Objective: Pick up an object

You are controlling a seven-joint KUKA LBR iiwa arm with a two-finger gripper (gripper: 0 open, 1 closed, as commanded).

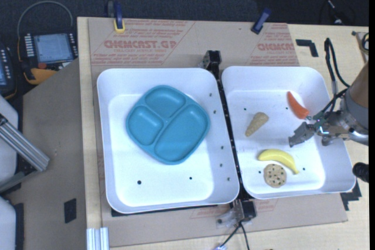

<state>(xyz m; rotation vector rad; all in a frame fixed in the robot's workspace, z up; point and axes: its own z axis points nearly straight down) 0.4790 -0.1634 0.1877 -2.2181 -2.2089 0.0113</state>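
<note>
- the counter [176, 44] carries two white bins side by side: the left bin [117, 184] and the right bin [258, 79].
- a blue plate [168, 123] with three compartments lies in the left bin, near its middle.
- the right bin holds four small things: a carrot [296, 104], a cone [256, 123], a banana [279, 158] and a cookie [274, 175].
- the carrot, orange-red, lies near the bin's far right part, slanting.
- the cone, tan, lies near the bin's middle, well apart from the carrot.
- the banana, yellow, lies in the near half of the bin; the cookie, round and speckled, sits just beside it on the near side.
- the arm [357, 108] reaches in from the right, over the right bin's right rim.
- the jaws [299, 136] sit low over the right bin, between the carrot and the banana, pointing left.
- the dark fingers [304, 130] look slightly spread, and nothing shows between them; they grip nothing.
- the jaws are near the banana's right end but apart from it, and apart from the carrot as well.
- blue clamps [261, 20] stand at the counter's far edge.
</note>
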